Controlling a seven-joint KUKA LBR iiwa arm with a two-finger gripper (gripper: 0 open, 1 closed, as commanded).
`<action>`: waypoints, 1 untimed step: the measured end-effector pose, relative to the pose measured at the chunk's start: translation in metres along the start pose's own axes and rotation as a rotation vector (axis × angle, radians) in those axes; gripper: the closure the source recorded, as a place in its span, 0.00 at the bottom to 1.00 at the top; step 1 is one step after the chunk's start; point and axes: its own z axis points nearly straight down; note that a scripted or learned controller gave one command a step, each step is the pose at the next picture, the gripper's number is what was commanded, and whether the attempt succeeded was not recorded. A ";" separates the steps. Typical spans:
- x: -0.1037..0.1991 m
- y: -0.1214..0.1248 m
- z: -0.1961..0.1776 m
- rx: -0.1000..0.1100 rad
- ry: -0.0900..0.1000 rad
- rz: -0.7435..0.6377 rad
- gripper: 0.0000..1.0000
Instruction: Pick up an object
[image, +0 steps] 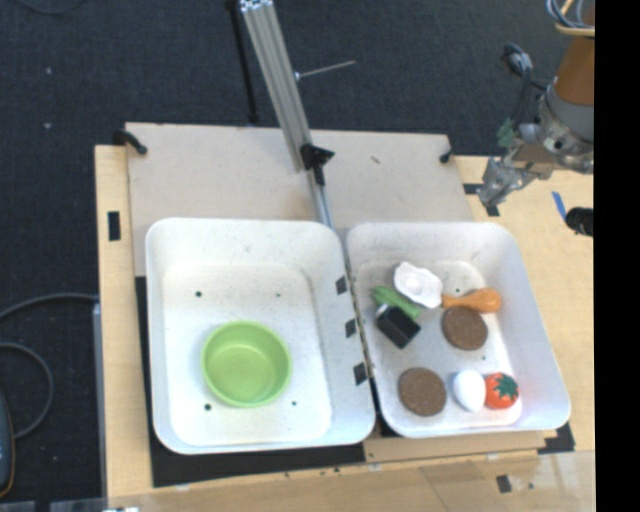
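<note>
The right bin (520, 260) holds several small items: a white crumpled piece (418, 284), an orange carrot-like piece (474, 299), a green piece (392, 298), a black block (398, 326), two brown discs (465, 328) (422, 391), a white egg (468, 390) and a red tomato (501, 391). My gripper (496, 190) hangs at the upper right, above the bench just beyond the right bin's far corner, apart from all the items. Nothing shows between its fingers.
The left bin (180, 250) holds a green bowl (246, 363). A slanted metal post (285, 90) rises from the bench behind the gap between the bins. Tan bench surface surrounds both bins.
</note>
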 end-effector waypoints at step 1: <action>0.050 -0.032 0.002 0.009 0.003 -0.003 1.00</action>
